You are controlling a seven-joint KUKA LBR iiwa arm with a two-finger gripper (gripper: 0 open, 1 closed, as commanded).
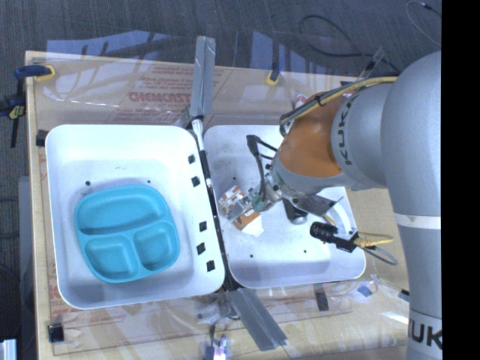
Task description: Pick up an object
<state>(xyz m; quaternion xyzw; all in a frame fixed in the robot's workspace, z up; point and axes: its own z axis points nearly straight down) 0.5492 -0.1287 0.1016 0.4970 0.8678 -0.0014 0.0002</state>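
Down in the right bin [330, 265], the gripper [259, 201] sat over a small cluttered object [241, 210], its grip impossible to tell.

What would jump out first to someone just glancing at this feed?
The big grey arm with its orange band, reaching in from the right over the right bin. Next, the bright blue divided tray lying in the left bin. Then a small cluster of objects near the right bin's left side, by the gripper.

Pincer [259, 199] low in right bin [285, 268] — beside a small orange-white object [244, 217].
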